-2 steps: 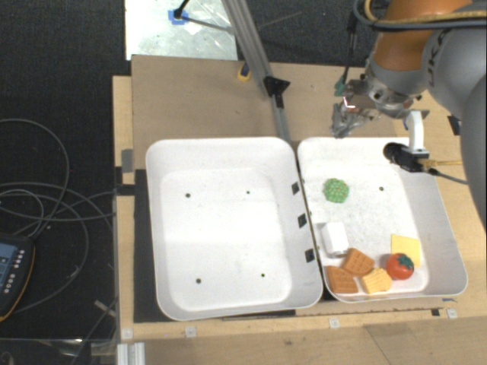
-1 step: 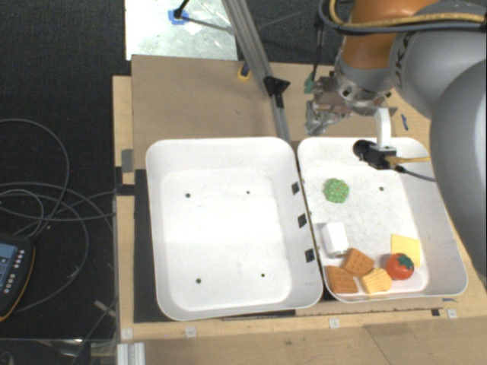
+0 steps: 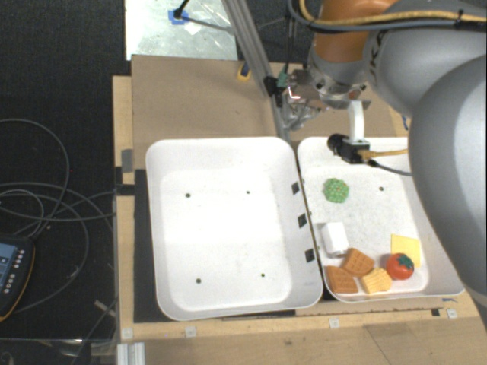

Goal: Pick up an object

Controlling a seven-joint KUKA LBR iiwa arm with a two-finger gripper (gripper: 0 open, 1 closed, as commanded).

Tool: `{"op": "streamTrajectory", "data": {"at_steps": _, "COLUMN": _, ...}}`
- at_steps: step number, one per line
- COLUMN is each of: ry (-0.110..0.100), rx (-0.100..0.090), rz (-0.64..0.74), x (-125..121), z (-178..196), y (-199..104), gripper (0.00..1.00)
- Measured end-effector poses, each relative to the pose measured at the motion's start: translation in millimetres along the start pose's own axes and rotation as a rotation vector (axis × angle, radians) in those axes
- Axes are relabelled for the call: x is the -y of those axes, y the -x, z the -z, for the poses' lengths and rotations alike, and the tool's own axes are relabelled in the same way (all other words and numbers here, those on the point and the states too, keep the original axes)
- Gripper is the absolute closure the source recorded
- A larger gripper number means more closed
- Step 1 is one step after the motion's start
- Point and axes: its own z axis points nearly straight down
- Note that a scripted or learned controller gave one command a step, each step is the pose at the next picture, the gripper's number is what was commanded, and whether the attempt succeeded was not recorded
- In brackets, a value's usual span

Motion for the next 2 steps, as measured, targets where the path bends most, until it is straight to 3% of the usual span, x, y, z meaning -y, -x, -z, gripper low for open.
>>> {"op": "streamTrajectory", "data": {"at_steps": 1, "ry": -0.001, "rx": 0.0, "rz": -0.001, "x": 0.9, "z": -6.5, "y": -44.9, "gripper": 1.0}}
{"op": "streamTrajectory", "data": {"at_steps": 2, "ry": -0.001, "rx": 0.002, "rz": -0.005, "x": 0.7, "z": -6.3, "y": -41.9, "gripper": 0.0}}
